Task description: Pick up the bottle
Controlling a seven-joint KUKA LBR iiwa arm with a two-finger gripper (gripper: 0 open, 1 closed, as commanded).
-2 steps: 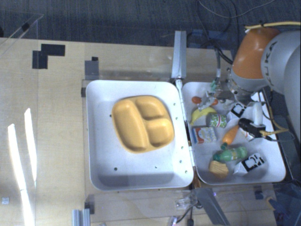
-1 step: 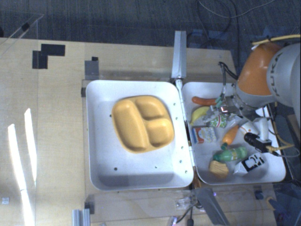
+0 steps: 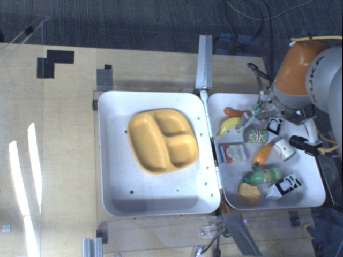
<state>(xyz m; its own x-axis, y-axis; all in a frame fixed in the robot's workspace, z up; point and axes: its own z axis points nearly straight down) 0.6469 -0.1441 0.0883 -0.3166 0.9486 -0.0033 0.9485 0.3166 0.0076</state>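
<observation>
A green bottle [image 3: 265, 175] lies on its side near the front of the right bin [image 3: 316, 197]. An orange bottle-like item [image 3: 263, 153] lies tilted just above it. My gripper [image 3: 256, 115] hangs low over the back of the right bin, beside a banana [image 3: 229, 125] and right above a green-labelled can [image 3: 256, 136]. It is well behind the green bottle and apart from it. Nothing can be seen held in it.
The left bin [image 3: 112, 191] bears a yellow divided plate [image 3: 162, 140]. The right bin also holds an orange-red sausage-shaped item [image 3: 233, 112], a small picture card [image 3: 233, 153], a cracker [image 3: 249, 191], a white cup [image 3: 284, 150] and black-and-white pieces [image 3: 288, 183]. The arm fills the upper right.
</observation>
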